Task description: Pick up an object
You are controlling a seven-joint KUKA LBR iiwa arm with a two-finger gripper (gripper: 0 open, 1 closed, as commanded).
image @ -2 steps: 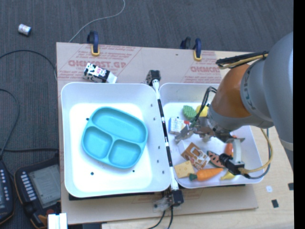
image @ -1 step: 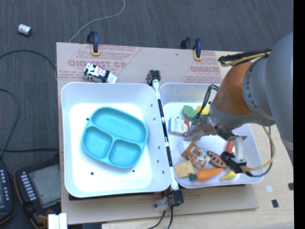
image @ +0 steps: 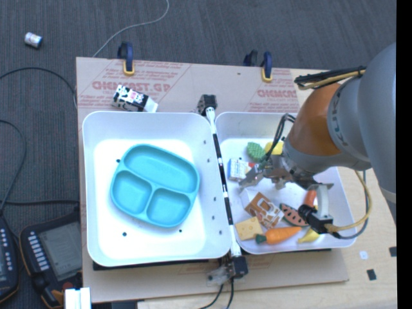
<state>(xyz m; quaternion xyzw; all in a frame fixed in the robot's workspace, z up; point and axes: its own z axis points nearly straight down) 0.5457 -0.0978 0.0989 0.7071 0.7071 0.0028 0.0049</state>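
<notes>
End effector [image: 252, 174] beside small white packet [image: 237, 168], blue-printed.

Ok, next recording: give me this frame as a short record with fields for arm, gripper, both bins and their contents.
arm: reaches in from the right, over the right bin
gripper: low among the right bin's items; nothing visibly held
left bin: blue divided plate
right bin items: carrot, cheese wedge, waffle, green piece

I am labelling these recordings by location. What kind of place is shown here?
Probably a robotics lab or test bench: two white bins sit on a board clamped in place, toy food such as a carrot fills one bin, and cables run over grey carpet.
</notes>
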